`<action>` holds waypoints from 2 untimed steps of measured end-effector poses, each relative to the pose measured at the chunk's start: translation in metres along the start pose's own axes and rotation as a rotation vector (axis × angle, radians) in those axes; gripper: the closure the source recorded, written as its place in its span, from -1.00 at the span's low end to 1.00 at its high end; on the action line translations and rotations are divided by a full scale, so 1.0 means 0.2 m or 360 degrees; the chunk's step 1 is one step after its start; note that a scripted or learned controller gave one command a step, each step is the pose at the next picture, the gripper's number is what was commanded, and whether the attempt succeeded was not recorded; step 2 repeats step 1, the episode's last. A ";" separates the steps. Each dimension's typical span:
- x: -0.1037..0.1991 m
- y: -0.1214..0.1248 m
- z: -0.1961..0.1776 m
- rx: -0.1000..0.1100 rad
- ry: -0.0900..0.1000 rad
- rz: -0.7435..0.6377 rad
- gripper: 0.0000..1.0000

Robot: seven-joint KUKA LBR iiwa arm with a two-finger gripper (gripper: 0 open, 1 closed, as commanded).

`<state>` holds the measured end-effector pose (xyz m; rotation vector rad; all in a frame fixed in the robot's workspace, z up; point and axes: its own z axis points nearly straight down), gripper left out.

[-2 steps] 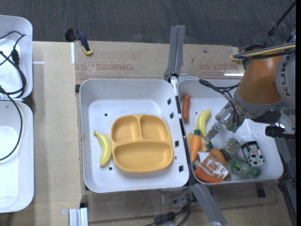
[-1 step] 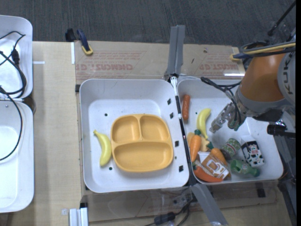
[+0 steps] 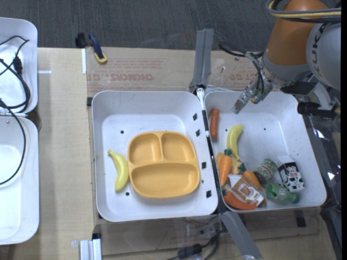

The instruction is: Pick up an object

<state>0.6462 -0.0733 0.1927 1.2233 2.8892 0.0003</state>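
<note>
**Gripper poised over the right bin's far edge**

The gripper (image 3: 246, 98) hangs tilted above the far left part of the right bin (image 3: 303, 118); nothing is visible between its tips, and how wide it stands cannot be told from here. Below it, a yellow banana (image 3: 233, 140) lies curved on the bin floor, just beside an orange-red sausage (image 3: 214, 123) against the left wall. Toward the near side sits a crowded heap: a carrot (image 3: 224, 168), a printed packet (image 3: 246, 191), a green-labelled can (image 3: 267, 169), and a small black-and-white carton (image 3: 291, 176). In the left bin (image 3: 103, 145) rest a yellow divided plate (image 3: 162, 164) and a second banana (image 3: 120, 169).
</note>
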 end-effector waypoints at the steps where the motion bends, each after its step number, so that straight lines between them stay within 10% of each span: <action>1: 0.00 0.00 0.00 0.0002 0.0001 0.0000 -1.00; 2: 0.00 0.00 0.00 0.0002 0.0001 0.0000 -1.00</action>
